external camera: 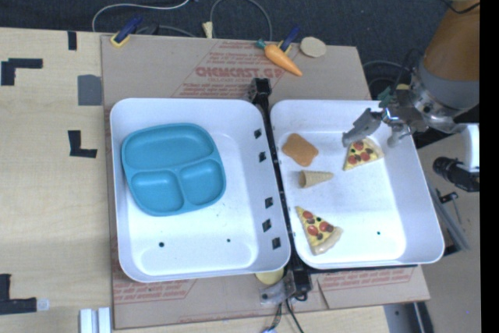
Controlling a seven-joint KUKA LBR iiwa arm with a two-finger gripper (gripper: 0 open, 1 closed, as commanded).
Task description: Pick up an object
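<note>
hovering over right bin (405, 191), claw (373, 129) spread open, holding nothing, above pizza slice (362, 154).

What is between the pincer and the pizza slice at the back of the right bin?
Nothing visible. The pincer hovers right at the upper pizza slice in the right bin; the brown piece and cone-shaped piece lie off to the side.

Bright, even overhead light, pic a bit soft

White bins (234, 109) near blown out w/ mild glare; faint soft shadows just beside the blue tray (173, 168); arm (456, 51) right of bins looks blurry.
</note>
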